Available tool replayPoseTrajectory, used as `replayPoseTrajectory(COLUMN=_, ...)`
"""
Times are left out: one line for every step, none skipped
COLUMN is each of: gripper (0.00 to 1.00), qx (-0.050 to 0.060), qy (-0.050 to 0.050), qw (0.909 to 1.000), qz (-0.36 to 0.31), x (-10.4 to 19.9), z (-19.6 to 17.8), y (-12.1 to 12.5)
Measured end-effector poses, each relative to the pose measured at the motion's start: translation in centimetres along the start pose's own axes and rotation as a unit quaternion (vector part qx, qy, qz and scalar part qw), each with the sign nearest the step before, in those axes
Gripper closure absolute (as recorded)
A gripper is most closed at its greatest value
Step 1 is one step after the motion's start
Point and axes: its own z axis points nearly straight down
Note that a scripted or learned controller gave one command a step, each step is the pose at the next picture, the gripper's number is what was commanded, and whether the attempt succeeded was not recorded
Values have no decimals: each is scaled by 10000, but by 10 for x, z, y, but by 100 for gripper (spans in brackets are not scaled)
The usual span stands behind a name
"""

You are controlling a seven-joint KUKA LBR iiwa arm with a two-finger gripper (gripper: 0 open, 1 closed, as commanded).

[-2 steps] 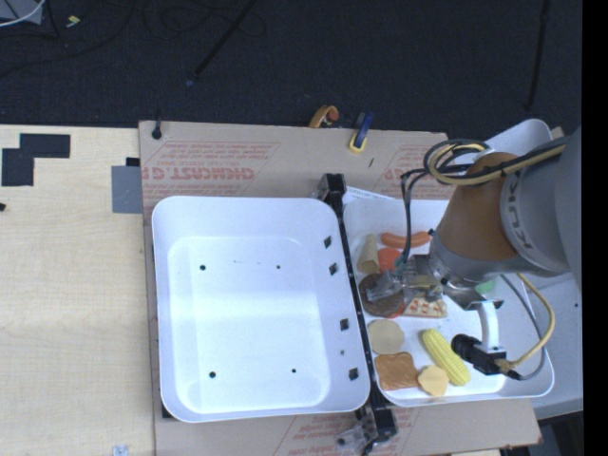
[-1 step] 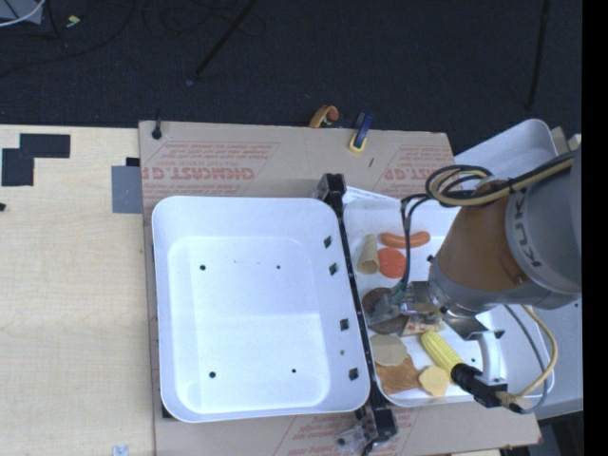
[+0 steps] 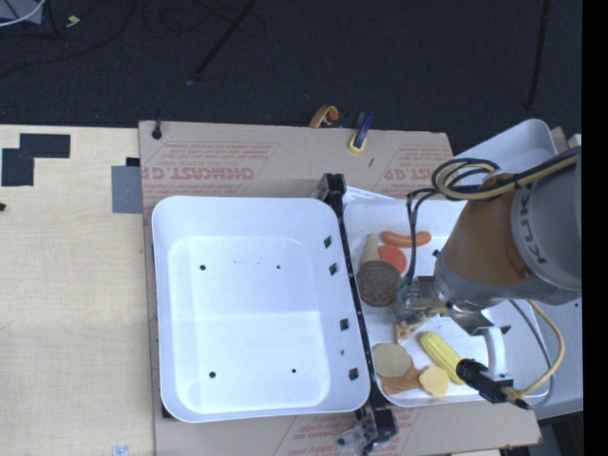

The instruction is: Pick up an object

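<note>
Hand (image 3: 410,304) low in right bin (image 3: 432,395) among corn cob (image 3: 439,351), carrot (image 3: 405,238).

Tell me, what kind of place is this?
Probably a robotics lab test bench: a grey arm reaches over two white bins, toy food such as a corn cob lies inside one, and cables trail behind.

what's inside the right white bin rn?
In the right white bin: an orange carrot-like piece, a dark grey round disc, a yellow corn cob, a beige round piece. The grey-and-orange arm covers the bin's right half.
</note>
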Motion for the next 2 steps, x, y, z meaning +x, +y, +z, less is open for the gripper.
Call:
replayPoseTrajectory(gripper=100, qx=105, qy=41, qw=9999, qz=-56, x=-1, z=16, y=62)
replayPoseTrajectory(gripper=100, qx=62, qy=62, qw=9999, qz=-100, x=77, z=-85, y=134)
